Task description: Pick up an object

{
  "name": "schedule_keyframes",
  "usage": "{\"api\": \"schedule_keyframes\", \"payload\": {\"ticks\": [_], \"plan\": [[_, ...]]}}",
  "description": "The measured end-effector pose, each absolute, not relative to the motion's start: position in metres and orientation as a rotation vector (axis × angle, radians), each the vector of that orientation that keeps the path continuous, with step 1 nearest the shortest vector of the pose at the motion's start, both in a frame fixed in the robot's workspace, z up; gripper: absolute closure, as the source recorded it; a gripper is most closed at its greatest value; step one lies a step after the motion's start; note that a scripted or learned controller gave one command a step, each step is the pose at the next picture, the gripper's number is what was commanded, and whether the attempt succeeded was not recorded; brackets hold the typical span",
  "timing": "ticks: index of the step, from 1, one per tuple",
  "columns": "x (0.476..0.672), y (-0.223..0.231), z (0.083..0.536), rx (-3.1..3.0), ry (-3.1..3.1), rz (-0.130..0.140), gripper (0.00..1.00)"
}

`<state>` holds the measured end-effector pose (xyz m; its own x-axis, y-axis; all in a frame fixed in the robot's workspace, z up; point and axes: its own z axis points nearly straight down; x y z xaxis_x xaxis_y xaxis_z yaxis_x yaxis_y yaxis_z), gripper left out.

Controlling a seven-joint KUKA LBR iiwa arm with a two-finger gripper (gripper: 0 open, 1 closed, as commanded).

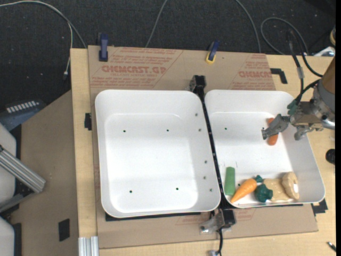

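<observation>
Arm (327, 84) reaches in from 3 o'clock and sits over the right bin (250, 101). Gripper (284, 132) hangs over the bin's 3 o'clock half, its two fingers spread wide with bare white floor showing between them.

A small orange-red piece (273, 138) lies just off the bin's centre, toward 2 o'clock. It's right at the tip of the finger (269, 128) on the 9 o'clock side, under it or touching it, I can't tell which. It is not between the fingers, so I log nothing held.

The rest of the load is bunched along the right bin's 6 o'clock wall:
- green stick (230, 180), upright in view, nearest the divider
- carrot (244, 189), just beside the stick, tip pointing to 8 o'clock
- dark green lump (262, 193) at the carrot's thick end
- pale tan piece (275, 186) next to it
- round beige piece (290, 184) at the 5 o'clock corner

Left bin (149, 103) sits at 9 o'clock of the right one, rims touching. Both rest on a brown board (138, 68) held by a blue clamp (103, 46) and a yellow clamp (212, 51) at 12 o'clock.
</observation>
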<state>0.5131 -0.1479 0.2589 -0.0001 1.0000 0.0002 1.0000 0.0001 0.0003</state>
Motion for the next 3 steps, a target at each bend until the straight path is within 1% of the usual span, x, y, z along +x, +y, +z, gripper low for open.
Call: {"api": "schedule_keyframes", "payload": {"ticks": [1,2,3], "plan": [[0.548,-0.200,0.104,2.231,2.226,-0.010,0.00],[0.623,-0.223,0.083,2.221,2.223,-0.001,0.00],[0.607,-0.224,0.085,2.221,2.221,0.000,0.00]]}}
